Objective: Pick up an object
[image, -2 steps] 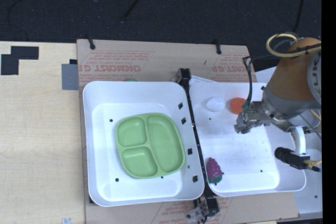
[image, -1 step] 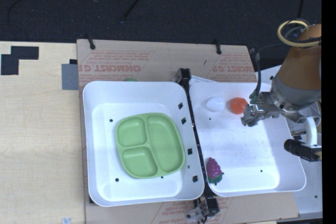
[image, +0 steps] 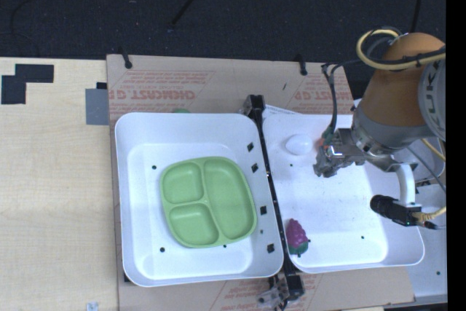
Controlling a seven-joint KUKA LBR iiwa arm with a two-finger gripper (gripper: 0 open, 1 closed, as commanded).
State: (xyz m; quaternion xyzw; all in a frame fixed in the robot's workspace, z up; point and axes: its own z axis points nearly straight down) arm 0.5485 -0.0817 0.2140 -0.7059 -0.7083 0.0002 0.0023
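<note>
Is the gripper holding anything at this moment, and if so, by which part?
It cannot be told. The gripper hangs over the right bin, near a white object; the purple and green object lies apart at the bin's near left corner.

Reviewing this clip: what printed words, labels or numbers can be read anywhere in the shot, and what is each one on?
Red block lettering on the cardboard sheet behind the bins: seen upside down and too blurred to quote reliably.
More red print on the cardboard at the front edge: too small and partly cut off to read.
Dark letters on the arm: only a fragment, unreadable.
The green divided plate carries no visible text.
</note>
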